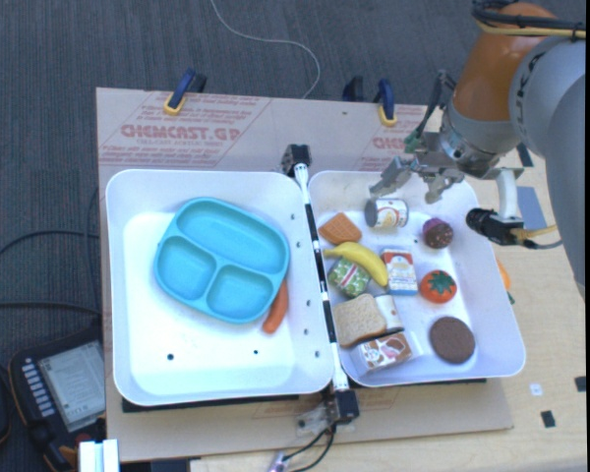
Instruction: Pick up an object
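Nothing is being held yet: beyond the chocolate cookie (452, 339) nearest the camera, the gripper (418, 177) is hovering with fingers (386, 181) spread just above the small can (385, 212), which is lying untouched behind the banana (359, 260).

The grey arm with orange band reaches in over the worktop's far right corner, its tool (414, 179) pointing down, fingers spread apart.
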Tool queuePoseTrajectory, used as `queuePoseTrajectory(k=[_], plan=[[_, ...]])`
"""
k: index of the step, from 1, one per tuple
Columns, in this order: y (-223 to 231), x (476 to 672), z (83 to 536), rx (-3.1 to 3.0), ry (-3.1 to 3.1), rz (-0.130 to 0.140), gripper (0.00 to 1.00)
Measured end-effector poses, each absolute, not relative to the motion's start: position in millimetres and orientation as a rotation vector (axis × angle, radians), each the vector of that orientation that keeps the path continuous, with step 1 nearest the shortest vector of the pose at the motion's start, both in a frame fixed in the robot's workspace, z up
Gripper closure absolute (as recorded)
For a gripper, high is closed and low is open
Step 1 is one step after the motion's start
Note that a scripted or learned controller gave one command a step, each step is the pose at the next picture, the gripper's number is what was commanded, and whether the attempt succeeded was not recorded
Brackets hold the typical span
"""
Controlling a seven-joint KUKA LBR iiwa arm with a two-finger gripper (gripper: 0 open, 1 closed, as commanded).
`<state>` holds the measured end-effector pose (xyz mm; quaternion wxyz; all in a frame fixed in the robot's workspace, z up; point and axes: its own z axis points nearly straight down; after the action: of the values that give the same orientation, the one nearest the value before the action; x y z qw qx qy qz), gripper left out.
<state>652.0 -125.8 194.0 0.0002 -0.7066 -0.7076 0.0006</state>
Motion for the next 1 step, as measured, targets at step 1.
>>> queuePoseTrajectory(k=[1], plan=[[-117.2, 608.6, 99.2, -2.227, -2.232, -0.011, 0.00]])
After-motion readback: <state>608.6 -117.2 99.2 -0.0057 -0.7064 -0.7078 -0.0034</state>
